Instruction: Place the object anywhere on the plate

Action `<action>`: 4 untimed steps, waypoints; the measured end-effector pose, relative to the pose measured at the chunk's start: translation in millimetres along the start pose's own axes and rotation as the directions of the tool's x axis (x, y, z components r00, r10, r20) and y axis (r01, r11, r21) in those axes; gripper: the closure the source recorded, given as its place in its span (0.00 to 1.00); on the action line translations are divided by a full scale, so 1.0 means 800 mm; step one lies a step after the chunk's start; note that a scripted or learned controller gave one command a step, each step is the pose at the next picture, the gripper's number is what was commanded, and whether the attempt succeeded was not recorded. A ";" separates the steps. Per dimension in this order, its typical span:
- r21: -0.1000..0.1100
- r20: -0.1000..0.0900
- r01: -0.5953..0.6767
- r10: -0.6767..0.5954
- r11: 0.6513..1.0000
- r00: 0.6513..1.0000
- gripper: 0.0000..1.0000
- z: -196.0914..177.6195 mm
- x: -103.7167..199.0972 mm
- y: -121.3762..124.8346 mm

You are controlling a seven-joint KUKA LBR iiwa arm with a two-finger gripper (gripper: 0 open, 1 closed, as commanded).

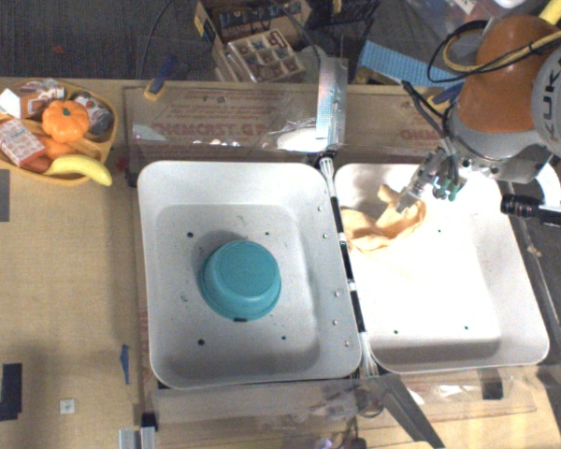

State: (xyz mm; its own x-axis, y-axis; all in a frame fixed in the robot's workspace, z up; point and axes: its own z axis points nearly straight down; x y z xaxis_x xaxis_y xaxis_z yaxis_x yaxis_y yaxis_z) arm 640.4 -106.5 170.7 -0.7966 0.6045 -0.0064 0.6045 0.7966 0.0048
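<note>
Work on this task looks like it is just starting. The end effector is low in the right bin, near the back left corner. Its tip sits right at a floppy tan thing that looks like a peel or a soft scrap. I cannot tell how the end effector is set, or if it has a real hold on the tan thing, because the view is too small and blurry there. The tan thing lies on the bin floor, close to the wall between the two bins.

Nothing else lies in the right bin that I can see.

The left bin has the round teal plate in the middle of it. It looks a bit like an upside-down bowl. Nothing rests on it yet.

So the tan thing must be picked up, carried over the wall, and set on the plate.

Far off at the left of the worktop is a basket of toy food.
</note>
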 end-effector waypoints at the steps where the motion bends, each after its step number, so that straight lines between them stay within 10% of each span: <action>1: 0.001 0.000 -0.002 0.002 1.000 1.000 1.00 -0.065 -0.003 0.000; 3: -0.001 -0.003 0.606 -0.606 0.795 0.795 1.00 -0.061 0.092 0.072; 4: -0.002 -0.004 0.607 -0.607 0.794 0.794 1.00 -0.065 0.153 0.118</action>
State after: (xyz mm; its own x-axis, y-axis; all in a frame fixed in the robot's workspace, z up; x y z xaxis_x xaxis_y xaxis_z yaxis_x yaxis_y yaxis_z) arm 599.6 42.9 222.0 -1.0000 -0.0035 -0.0044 -0.0035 1.0000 0.0015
